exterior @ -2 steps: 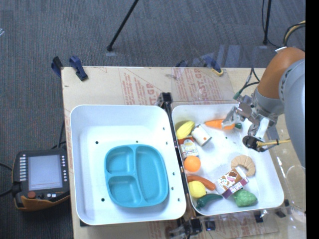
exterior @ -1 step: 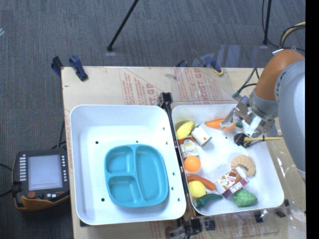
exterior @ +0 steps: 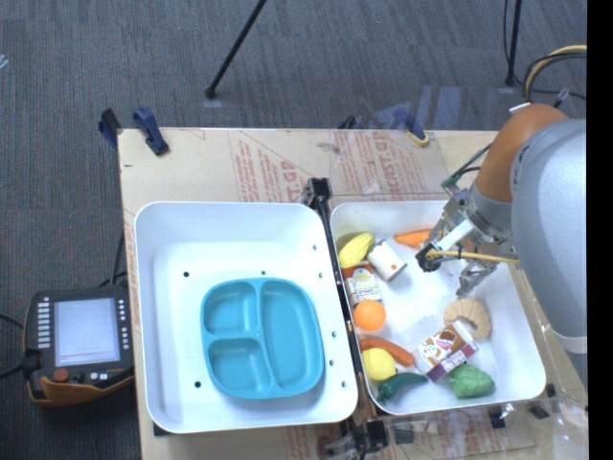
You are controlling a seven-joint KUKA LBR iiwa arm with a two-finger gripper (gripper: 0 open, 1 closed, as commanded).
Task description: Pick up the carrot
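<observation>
Well, looking down from the camera view, two white bins sit side by side. The left bin [exterior: 153,257] holds a blue plate [exterior: 261,336] with three parts.

The right bin [exterior: 517,343] is full of toy food. The carrot [exterior: 414,239] lies flat near the top wall, at about 12 o'clock from the middle of that bin. It touches nothing. A white can [exterior: 388,260] lies close by, at 7 o'clock from the carrot, and a yellow fruit [exterior: 354,249] lies at 9 o'clock.

The grey arm [exterior: 551,218] comes in from 3 o'clock. Its gripper [exterior: 473,278] hangs over the bin, at 4 o'clock from the carrot and apart from it. I cannot tell if the gripper is spread or pressed together. Nothing is seen in it.

A tan ring [exterior: 469,314] lies at 6 o'clock from the gripper. Lower down are a small box [exterior: 447,346], a green lump [exterior: 471,381], a dark green pepper [exterior: 402,384], a lemon [exterior: 378,363], a long red-orange veggie [exterior: 388,350] and an orange ball [exterior: 369,314].
</observation>
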